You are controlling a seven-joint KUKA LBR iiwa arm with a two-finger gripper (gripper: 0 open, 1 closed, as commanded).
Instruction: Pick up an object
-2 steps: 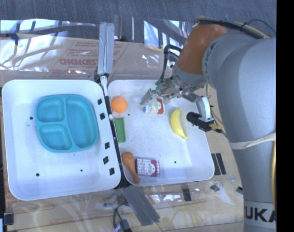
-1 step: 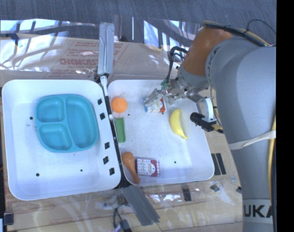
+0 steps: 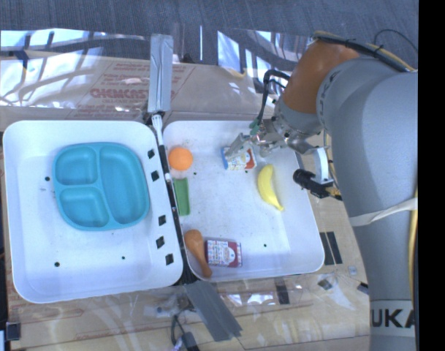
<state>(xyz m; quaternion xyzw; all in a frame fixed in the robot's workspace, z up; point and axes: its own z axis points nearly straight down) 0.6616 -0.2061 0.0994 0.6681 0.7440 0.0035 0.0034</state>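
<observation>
Tool [image 3: 253, 142] low over right bin [image 3: 295, 251], at small white-and-blue carton [image 3: 237, 157]; finger state impossible to tell. Banana [image 3: 269, 187] just beside carton, orange ball [image 3: 180, 159] farther left.

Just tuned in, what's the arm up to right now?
The gripper is down in the right bin, right at a small white and blue carton near the bin's far side. Whether it actually has the carton is not clear. A banana, an orange ball, a green block, a carrot-like piece and a red packet lie untouched. The left bin holds a blue divided plate.
</observation>
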